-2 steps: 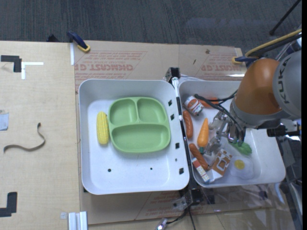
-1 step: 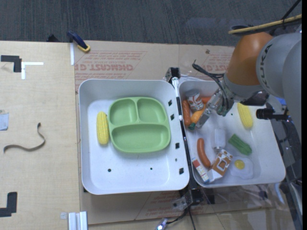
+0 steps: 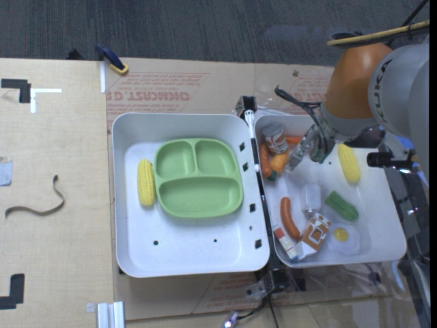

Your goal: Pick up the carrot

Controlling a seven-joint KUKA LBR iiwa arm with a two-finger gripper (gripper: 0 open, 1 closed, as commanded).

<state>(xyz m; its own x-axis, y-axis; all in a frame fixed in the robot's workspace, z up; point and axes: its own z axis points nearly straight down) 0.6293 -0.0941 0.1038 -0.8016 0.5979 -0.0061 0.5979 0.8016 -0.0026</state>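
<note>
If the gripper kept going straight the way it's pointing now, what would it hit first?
The gripper points down and toward the left side of the right bin. Going straight on, it would probably meet the orange pieces beside the can, likely the carrot, though depth is hard to judge from above.

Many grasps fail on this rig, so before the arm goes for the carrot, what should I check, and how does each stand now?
1. Carrot located: ok, at the right bin's left wall.
2. Gripper near the carrot: ok, just to its right.
3. Carrot between the fingers: not ok, nothing seen held.
4. Finger opening: cannot tell.
5. Room around the carrot: not ok; a can and an orange piece crowd it.
6. Carrot's whole length showing: cannot tell, partly hidden against the wall.
</note>
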